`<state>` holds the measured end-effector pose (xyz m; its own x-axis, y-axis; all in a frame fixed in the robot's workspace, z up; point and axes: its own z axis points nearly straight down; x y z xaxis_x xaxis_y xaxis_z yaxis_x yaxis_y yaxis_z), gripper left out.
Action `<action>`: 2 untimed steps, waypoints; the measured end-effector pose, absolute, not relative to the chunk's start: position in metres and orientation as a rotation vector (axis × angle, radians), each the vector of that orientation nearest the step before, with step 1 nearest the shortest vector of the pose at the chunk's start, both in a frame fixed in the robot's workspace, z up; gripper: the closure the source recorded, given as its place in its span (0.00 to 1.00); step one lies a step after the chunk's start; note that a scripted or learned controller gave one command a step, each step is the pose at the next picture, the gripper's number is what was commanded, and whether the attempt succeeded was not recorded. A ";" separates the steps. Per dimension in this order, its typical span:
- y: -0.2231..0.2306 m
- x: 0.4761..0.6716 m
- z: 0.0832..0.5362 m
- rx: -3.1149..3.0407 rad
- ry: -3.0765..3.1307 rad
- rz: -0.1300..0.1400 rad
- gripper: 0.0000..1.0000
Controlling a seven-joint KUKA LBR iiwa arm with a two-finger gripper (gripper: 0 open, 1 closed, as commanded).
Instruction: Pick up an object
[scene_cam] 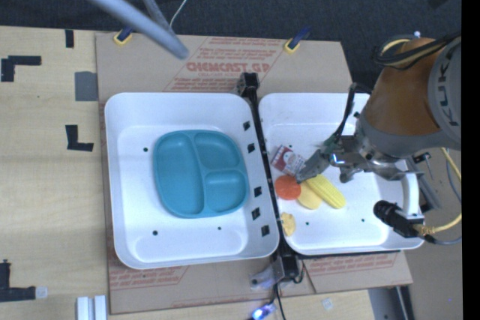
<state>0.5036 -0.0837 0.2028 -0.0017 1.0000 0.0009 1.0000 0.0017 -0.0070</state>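
The right bin (352, 232) holds an orange round piece (287, 187), a yellow corn-like piece (322, 192), a small red and white packet (283, 158) and a little yellow bit (287, 222) near the front left corner. My gripper (309, 170) reaches in from the right and hangs low over the spot between the packet, the orange piece and the yellow piece. Its dark fingers point left and down. Nothing shows between them.
The left bin (127, 124) contains a blue divided plate (201, 172). A black divider with clips (259, 161) runs between the bins. The arm's body (409, 109) covers the right bin's right side. Both bins sit on cardboard (225, 64).
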 end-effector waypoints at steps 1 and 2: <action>-0.083 0.502 0.149 -2.216 -2.217 0.008 0.00; -0.084 0.500 0.095 -2.223 -2.219 0.008 0.00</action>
